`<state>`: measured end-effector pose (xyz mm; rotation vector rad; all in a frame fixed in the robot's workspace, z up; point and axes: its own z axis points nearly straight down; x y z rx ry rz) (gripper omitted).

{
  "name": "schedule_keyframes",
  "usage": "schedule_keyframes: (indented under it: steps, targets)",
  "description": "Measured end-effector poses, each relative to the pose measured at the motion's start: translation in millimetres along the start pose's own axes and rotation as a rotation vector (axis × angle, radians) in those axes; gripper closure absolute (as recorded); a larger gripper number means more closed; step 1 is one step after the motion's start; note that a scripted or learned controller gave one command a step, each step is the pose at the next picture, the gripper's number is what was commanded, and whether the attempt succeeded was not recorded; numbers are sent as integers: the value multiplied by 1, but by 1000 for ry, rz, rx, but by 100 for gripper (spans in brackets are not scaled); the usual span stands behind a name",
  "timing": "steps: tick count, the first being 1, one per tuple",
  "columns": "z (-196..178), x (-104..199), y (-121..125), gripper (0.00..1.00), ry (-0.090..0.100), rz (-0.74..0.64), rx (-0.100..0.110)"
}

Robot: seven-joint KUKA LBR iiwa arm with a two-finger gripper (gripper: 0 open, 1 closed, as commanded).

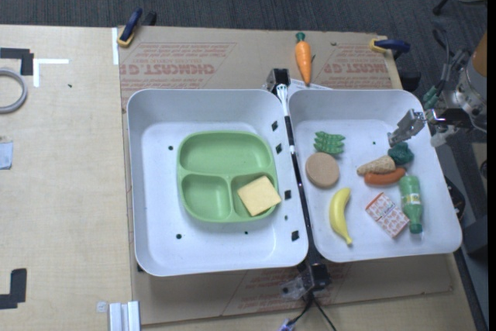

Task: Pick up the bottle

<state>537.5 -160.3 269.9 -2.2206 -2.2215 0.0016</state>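
Bottle: green, lying at 4 o'clock in right bin, touching carton. Hand: at 2 o'clock, above the bin, grip state indeterminable. Risk: crowding neighbours, fingers may snag carton or sausage.

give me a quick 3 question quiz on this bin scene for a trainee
1. True or false: the bottle lies in the right bin.
2. Which thing sits in the green tray? A) banana B) yellow block C) carrot
3. Fill in: the carrot lies outside both bins, on the ____.

Key:
1. True. It lies near the right wall, beside the red carton, and the claw is above and apart from it.
2. B. The yellow block is in the tray's lower right compartment; the banana is in the right bin.
3. Cardboard.
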Motion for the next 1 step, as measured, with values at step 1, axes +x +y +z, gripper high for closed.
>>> schedule_keyframes:
  steps: [1]
  targets:
    - [-9,0,0,100,-1,-1,0]
